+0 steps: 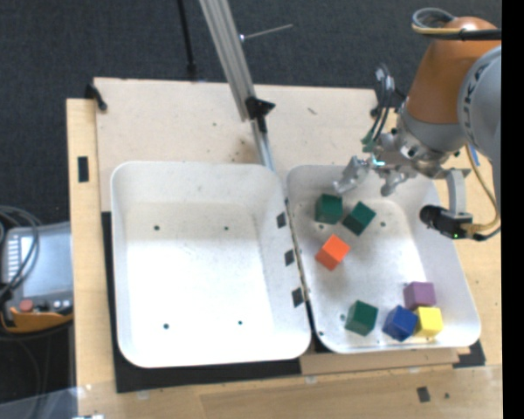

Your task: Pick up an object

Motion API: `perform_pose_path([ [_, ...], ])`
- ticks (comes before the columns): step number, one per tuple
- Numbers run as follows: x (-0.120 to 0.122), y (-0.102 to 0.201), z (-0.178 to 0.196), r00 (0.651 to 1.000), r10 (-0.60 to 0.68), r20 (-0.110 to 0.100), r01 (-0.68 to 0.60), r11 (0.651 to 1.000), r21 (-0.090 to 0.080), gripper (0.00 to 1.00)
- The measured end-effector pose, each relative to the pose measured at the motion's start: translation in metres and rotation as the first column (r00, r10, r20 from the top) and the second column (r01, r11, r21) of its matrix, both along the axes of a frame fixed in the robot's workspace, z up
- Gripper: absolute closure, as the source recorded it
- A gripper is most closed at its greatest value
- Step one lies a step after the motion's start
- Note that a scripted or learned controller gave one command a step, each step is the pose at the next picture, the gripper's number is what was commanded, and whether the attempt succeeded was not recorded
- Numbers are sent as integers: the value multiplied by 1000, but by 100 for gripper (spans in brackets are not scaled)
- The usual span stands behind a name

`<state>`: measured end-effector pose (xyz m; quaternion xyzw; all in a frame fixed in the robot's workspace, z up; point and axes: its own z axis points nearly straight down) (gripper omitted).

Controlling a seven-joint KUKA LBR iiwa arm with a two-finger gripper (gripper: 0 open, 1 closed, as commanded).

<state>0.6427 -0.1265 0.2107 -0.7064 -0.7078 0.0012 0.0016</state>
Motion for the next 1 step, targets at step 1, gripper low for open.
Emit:
perform_pose_path([
  [1,1,0,3,1000,1,5,-1,1000,-2,0],
])
